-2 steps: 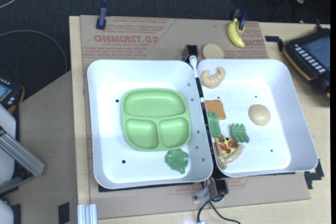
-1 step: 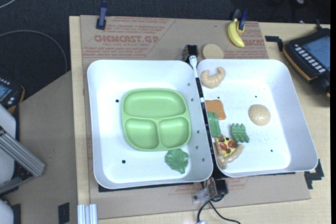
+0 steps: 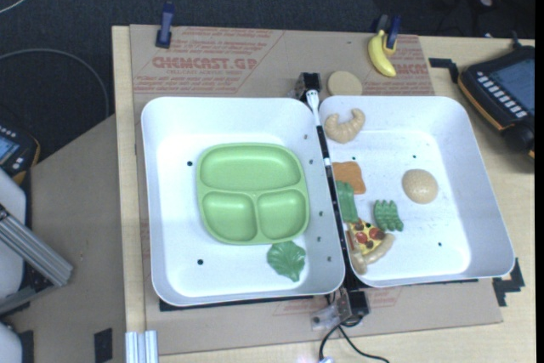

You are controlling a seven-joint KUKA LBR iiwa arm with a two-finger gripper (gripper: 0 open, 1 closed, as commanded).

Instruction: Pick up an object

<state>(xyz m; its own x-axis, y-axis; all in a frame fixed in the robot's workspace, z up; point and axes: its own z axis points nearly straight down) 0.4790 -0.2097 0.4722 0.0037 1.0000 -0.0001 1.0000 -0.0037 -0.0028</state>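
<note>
The right bin (image 3: 450, 140) holds a croissant (image 3: 344, 125) at its back left, an orange block (image 3: 348, 176), a long green piece (image 3: 346, 201), a small green leafy piece (image 3: 388, 214), a pizza slice (image 3: 368, 241) near the front left, and a tan bread roll (image 3: 419, 185) in the middle. The left bin (image 3: 166, 149) holds a green three-part plate (image 3: 252, 191) and a green lettuce leaf (image 3: 287, 259) near its front right.
A yellow banana (image 3: 382, 55) and a tan round disc (image 3: 344, 83) lie on the cardboard behind the bins. A blue clamp (image 3: 164, 25) sits at the back left. A black and orange tablet (image 3: 506, 89) rests at the right.
</note>
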